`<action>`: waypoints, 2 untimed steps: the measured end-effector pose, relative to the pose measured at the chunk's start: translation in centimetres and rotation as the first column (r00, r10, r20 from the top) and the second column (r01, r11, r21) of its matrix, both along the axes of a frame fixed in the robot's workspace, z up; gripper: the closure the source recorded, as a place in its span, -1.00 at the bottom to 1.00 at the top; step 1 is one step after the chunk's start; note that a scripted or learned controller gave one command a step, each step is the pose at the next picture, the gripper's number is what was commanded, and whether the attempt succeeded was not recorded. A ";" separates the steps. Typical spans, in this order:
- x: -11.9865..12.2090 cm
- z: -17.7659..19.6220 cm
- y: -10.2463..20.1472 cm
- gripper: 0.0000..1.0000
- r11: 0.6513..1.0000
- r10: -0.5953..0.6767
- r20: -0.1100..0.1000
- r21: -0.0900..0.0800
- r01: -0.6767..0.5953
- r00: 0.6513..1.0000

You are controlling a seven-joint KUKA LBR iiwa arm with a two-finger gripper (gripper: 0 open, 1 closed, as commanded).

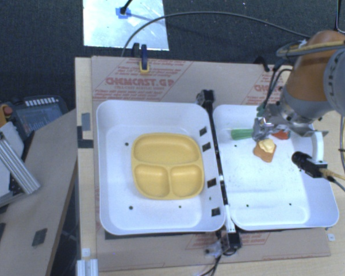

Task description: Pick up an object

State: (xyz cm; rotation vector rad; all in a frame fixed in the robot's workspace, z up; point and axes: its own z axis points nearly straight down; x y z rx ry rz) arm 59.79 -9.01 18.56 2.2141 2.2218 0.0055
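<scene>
My gripper point(262, 131) hangs low over the back part of the right bin point(276, 206). A green stick-shaped thing point(240, 134) lies just to its left, its right end hidden under the gripper. Directly in front of the gripper sits an orange and yellow lump point(265, 149), very close to the gripper's tip. A small red piece point(281, 135) peeks out to the gripper's right, partly covered by the wrist. I see nothing lifted off the bin floor.
The left bin point(112, 171) holds a yellow three-compartment plate point(167, 165) in its middle. A black hinge strip point(214, 154) runs between the two bins. Cardboard lies under both bins.
</scene>
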 end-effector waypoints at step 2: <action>-0.5 2.2 5.7 1.00 1.000 0.006 -0.006 0.003 -0.006 1.000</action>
